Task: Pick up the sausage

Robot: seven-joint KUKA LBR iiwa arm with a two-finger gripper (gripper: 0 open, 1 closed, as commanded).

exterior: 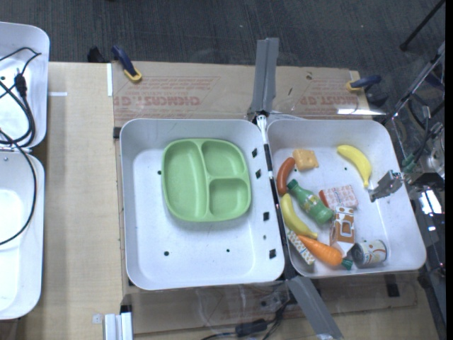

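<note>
The sausage (285, 175) is a reddish-orange, slightly curved piece lying upright along the left wall of the right bin (396, 147). It lies just above a green bottle (310, 201) and left of an orange food piece (306, 159). My gripper (387, 185) hangs at the right side of this bin, well to the right of the sausage and just right of a yellow banana (356, 163). Nothing shows in its grasp.
The right bin also holds a second banana (296, 219), a carrot (322, 251), two small cartons (340, 196), a can (369, 252) and a small box (300, 248). The left bin (141, 211) bears a green divided plate (207, 180).
</note>
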